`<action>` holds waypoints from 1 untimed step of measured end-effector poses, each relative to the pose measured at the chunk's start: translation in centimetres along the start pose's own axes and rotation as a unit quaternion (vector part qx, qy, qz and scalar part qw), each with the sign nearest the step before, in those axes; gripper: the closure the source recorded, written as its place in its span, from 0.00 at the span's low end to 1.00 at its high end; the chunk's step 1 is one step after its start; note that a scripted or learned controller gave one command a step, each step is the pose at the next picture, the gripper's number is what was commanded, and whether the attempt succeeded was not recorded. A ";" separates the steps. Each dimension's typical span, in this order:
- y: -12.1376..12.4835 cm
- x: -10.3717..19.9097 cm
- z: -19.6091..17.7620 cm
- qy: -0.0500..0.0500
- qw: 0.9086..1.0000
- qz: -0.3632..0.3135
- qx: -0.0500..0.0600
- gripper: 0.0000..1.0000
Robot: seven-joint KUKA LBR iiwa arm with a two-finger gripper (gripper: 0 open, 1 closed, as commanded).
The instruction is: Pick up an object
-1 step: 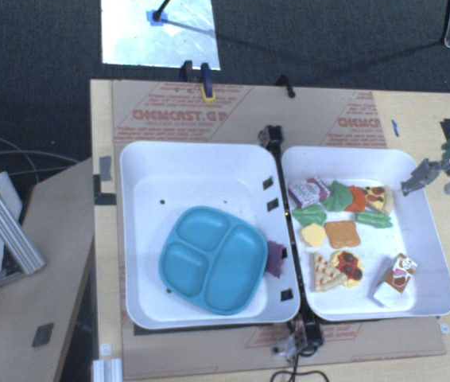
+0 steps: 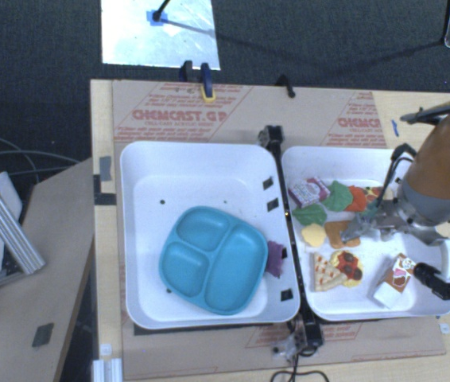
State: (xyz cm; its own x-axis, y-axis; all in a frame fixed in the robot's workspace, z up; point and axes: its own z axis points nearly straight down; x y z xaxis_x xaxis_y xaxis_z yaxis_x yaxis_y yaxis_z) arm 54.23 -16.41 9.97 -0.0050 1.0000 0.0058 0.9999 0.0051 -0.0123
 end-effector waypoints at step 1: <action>-3.9 8.1 1.7 -0.002 1.000 -0.002 -0.006 0.00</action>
State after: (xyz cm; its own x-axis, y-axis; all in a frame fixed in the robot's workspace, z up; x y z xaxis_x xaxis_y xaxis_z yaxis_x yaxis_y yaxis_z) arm 50.25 -8.36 8.34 -0.0086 1.0000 0.0020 1.0000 0.0086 -0.0010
